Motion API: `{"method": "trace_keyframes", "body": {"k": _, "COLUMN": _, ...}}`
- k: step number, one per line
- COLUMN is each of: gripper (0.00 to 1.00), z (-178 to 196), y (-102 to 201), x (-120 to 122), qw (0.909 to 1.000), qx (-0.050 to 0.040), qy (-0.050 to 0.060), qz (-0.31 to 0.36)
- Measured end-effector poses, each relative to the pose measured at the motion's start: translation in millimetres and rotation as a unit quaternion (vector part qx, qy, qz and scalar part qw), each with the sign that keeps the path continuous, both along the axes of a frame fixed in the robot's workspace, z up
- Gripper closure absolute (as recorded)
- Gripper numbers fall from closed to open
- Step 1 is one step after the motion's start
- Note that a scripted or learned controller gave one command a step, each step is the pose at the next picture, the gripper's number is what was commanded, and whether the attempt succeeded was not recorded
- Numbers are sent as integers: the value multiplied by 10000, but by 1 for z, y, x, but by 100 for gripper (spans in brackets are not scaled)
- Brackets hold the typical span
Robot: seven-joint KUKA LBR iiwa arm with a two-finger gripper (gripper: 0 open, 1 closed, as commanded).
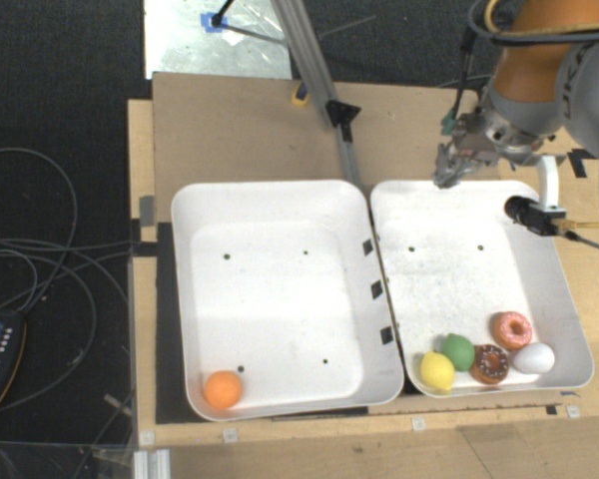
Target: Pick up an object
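An orange ball [222,389] is seen in the near left corner of the left bin [270,203], well apart from everything else. To the right of that bin, touching it along a shared edge, the right bin [469,257] is found. Along the near wall of the right bin a cluster of objects is gathered: a yellow lemon [437,370], a green ball [458,351] just behind it, a chocolate doughnut [489,364], a pink-iced doughnut [511,329] and a white egg [533,358], each set close against its neighbours. The gripper [447,176] is held over the far rim of the right bin, well apart from the cluster. Nothing is seen between its tips; whether they are spread or pressed together cannot be told.
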State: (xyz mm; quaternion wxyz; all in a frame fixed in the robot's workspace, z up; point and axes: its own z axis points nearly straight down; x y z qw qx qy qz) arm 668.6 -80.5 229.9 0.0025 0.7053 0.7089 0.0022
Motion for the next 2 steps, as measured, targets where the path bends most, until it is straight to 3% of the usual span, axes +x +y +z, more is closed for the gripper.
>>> {"method": "trace_keyframes", "body": {"k": 2, "gripper": 100, "z": 4, "y": 113, "x": -5, "qw": 10000, "qx": 16, "qy": 24, "qz": 29}}
